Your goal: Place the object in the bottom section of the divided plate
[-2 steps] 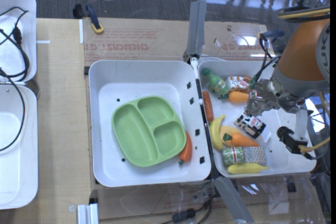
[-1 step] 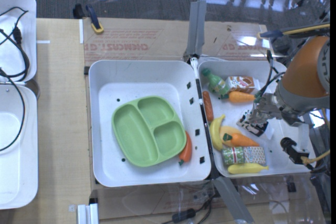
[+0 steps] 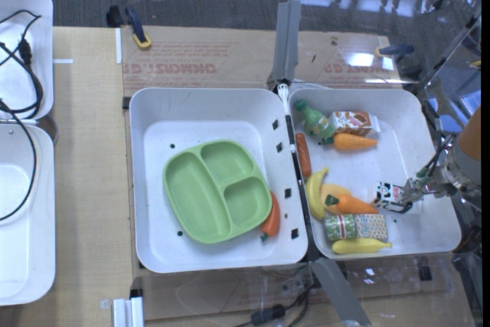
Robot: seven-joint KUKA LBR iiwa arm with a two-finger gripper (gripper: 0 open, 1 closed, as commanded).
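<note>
Carrot (image 3: pixel 271 217) beside divided plate (image 3: pixel 217 191), left bin (image 3: pixel 153 111).

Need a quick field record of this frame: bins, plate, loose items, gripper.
left bin: holds green divided plate, three sections, nothing in them
beside plate: carrot at its lower right rim, on the bin floor
right bin: toy food pile
right bin top: green bottle, juice box, carrot
right bin middle: sausage near the divider, banana, another carrot
right bin bottom: green can, box, yellow item
gripper: low in right bin, at a black-and-white item; grasp not clear
</note>
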